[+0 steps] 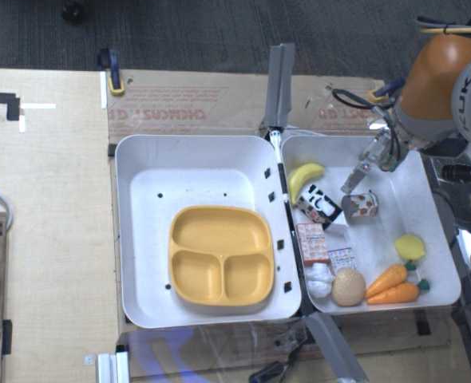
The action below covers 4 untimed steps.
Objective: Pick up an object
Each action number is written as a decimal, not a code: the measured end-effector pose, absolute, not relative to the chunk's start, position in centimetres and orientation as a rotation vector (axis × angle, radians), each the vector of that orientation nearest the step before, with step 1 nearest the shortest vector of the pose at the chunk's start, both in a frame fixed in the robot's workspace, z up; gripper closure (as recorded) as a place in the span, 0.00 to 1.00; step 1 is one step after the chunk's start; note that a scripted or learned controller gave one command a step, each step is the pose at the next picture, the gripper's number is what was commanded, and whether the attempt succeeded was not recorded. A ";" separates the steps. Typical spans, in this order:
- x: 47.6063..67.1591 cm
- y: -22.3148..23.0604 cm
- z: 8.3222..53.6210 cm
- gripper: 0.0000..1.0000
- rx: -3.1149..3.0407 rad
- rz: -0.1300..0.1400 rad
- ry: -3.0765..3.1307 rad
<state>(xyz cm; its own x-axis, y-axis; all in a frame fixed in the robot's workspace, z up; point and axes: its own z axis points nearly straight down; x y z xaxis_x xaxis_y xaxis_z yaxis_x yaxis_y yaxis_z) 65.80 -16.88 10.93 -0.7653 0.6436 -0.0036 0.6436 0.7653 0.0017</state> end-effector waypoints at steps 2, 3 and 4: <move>62.8 -15.4 10.5 0.00 1.552 -0.001 2.732; 58.0 -16.9 9.2 0.00 1.310 -0.001 2.854; 58.1 -17.0 10.2 1.00 1.313 0.001 2.850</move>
